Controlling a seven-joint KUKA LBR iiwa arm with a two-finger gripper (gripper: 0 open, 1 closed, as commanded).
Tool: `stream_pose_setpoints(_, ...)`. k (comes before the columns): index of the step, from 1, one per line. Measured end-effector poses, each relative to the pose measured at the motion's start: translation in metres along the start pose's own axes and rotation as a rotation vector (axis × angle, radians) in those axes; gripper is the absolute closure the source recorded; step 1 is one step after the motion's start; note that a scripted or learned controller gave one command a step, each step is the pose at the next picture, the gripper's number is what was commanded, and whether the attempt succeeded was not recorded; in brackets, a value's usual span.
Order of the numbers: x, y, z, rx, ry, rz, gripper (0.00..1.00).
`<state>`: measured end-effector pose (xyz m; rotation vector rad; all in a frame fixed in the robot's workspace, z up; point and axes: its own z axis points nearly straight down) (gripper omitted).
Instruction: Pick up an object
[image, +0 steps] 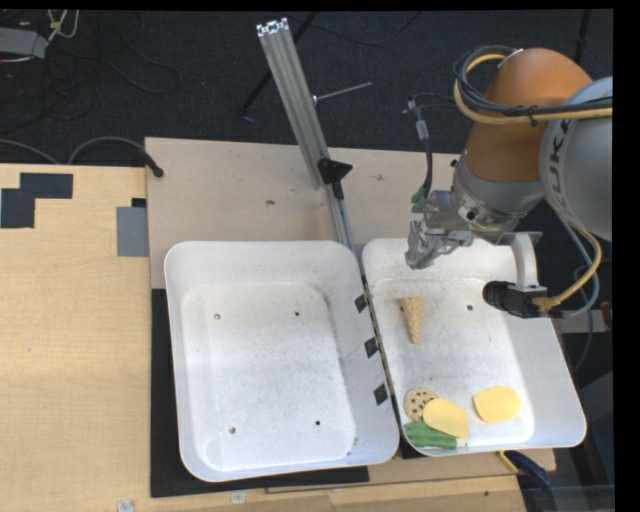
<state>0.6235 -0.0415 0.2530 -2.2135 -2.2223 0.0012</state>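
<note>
My gripper (421, 250) hangs over the far left part of the right bin (540, 330), above and just behind a tan cone-shaped piece (412, 317) lying on the bin floor. Nothing shows between the fingers. At the bin's near edge lie a round yellow piece (497, 404), a yellow oval piece (445, 416), a speckled cookie-like disc (418, 401) and a green piece (430, 436).
The left bin (200, 300) sits beside the right one, with black clips (371, 346) along the shared edge. A slanted aluminium rail (305, 130) rises behind the bins. A black connector with a yellow cable (515, 297) hangs over the right bin's far right.
</note>
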Motion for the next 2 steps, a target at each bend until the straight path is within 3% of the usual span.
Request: stream_pose_setpoints(2, 0.097, -0.03, 0.017, 0.002, -0.001, 0.0, 1.0)
